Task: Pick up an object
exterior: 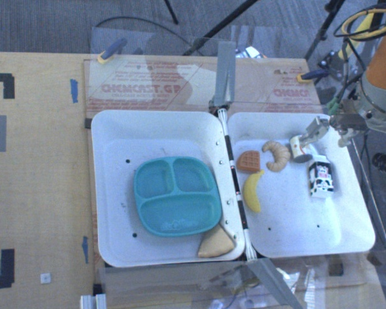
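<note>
1. The bench (38, 172) is a light wooden surface and it carries two shallow white bins side by side.
2. The left bin (109, 140) holds a teal plate (177, 197) with three compartments. A tan wedge (215, 244), like a piece of bread, lies at the plate's lower right corner and touches the plate's rim.
3. The right bin (334, 227) holds five small things, all in its upper half or near its left wall.
4. The arm (376, 85) comes in at the upper right, and its gripper (321, 129) hangs over the upper right part of the right bin.
5. I cannot tell how the jaws stand. Nothing is seen between them.
6. A yellow banana (252, 191) lies near the left wall of the right bin, almost upright in the view.
7. A croissant (277, 154) lies above and right of the banana, and a brown waffle (248, 161) lies just beside it on the left.
8. A small carton (320, 177) with black and white cow spots lies below the gripper, apart from it.
9. A small white cup (299, 148) lies just beside the croissant's right end, close under the gripper. Whether the gripper touches it, I cannot tell.
</note>
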